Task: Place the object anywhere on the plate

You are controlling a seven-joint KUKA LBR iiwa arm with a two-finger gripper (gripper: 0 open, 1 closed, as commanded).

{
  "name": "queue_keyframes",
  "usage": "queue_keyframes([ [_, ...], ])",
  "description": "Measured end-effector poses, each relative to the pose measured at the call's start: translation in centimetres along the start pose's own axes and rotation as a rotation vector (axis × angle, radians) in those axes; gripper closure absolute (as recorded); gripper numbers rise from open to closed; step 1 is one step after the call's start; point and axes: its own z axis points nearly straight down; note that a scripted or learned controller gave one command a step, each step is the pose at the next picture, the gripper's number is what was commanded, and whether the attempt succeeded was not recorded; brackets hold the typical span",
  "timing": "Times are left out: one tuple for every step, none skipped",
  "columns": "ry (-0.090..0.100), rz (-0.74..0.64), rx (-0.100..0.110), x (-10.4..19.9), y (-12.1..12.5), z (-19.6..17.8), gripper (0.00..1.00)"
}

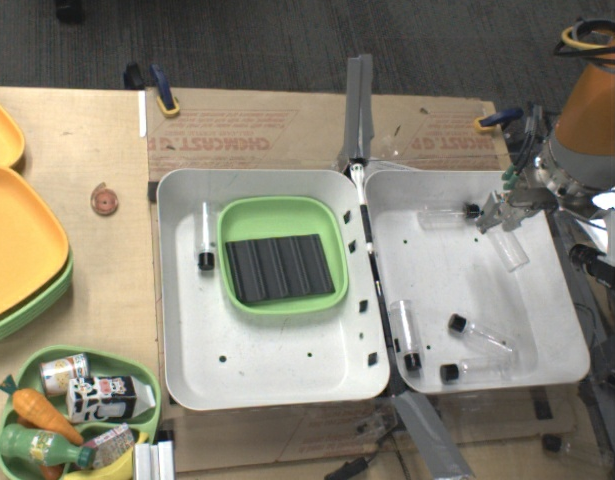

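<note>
A green plate (230,218) lies in the left bin (277,353), and a dark grey ridged block (279,267) rests flat on it. Left of the plate lies a clear tube with a black cap (205,236). The right bin (437,278) holds several more capped clear tubes, among them one at the back (445,216), one near the left wall (405,333) and one in front (477,333). My gripper (495,214) hangs over the right bin's back right corner, just right of the back tube's black cap. A clear tube (511,253) lies just below it.
Stacked orange plates (17,228) and a green bowl of toy food (67,408) sit on the wooden table at the left. A small pink disc (105,201) lies there too. Clamps (165,96) (497,120) hold the cardboard behind the bins. A grey post (359,108) stands between them.
</note>
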Motion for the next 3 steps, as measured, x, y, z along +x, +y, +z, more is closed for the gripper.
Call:
queue_keyframes([
  [0.0,0.0,0.0,0.0,0.0,0.0,0.0],
  [0.002,0.21,0.001,1.8,-4.0,-2.8,0.0],
  [0.001,0.305,0.003,9.2,-3.0,-1.1,0.0],
])
